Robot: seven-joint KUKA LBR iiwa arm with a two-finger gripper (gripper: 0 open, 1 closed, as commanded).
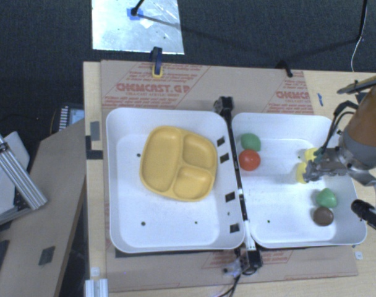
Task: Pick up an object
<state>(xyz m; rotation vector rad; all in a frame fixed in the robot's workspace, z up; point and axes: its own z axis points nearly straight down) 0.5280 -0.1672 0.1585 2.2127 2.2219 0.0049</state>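
Yellow thing (307, 163): small, in the right bin (281, 228), near its right side, mostly covered by the hand; kind not readable.
Hidden or cut off: arm (364, 132) cropped at the right edge; far end of the hand lost against the yellow thing; black part (368, 214) at lower right cut by the frame.
Hand (310, 169): low over the right bin, directly at the yellow thing, seemingly touching it; spread or pressed together, cannot tell; grip on the yellow thing not confirmed.
Right bin, left part: green ball (250, 142) with red ball (249, 160) just below, nearly touching.
Right bin, lower right: green piece (327, 197) above brown ball (323, 216), close together, just below the hand.
Left bin (132, 228): yellow divided tray (177, 163), three compartments, lying flat, slightly turned.
Counter (194, 85): brown sheet with red print under both bins; yellow-and-black clamp (157, 62) at the far edge.
Beyond the counter: shiny square plate (137, 16) on dark floor.
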